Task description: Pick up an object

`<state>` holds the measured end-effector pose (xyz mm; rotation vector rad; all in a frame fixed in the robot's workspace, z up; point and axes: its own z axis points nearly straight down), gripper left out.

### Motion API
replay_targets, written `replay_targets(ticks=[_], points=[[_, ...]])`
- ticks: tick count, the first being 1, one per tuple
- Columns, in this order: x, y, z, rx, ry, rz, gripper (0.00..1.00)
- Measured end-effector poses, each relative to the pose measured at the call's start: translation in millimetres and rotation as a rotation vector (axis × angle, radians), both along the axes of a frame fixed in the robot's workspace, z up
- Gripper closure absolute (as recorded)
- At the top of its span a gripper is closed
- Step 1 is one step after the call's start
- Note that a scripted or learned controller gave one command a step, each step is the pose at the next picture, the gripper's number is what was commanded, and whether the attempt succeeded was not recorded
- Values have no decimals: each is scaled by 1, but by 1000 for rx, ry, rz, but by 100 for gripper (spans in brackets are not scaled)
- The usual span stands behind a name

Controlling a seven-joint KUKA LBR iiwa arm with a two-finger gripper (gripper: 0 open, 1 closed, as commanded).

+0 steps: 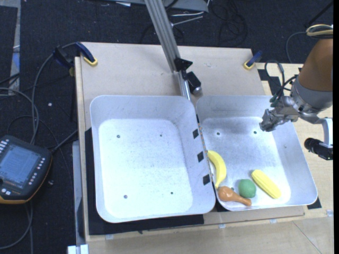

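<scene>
Camera view: gripper (268,123) hovers over the right bin (296,147), jaws' state unclear, nothing visibly held; next, descend toward the near-side banana (217,166).

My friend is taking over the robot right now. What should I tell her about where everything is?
Gripper: above the far part of the right bin, nothing seen between its fingers; open or shut is too small to tell.
Things: all along the right bin's near edge. Banana by the divider, orange chicken drumstick below it, green ball beside that, yellow corn cob furthest right.
Done: nothing picked up yet.
Left: go down to one toy, grab it, lift.
</scene>
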<state>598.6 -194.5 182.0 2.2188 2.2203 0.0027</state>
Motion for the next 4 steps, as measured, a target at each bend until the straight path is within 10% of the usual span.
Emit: replay_targets(ticks=[2, 4], points=[[5, -6, 61, 0, 2, 0, 100], [24, 101, 66, 2, 2, 5, 100]])
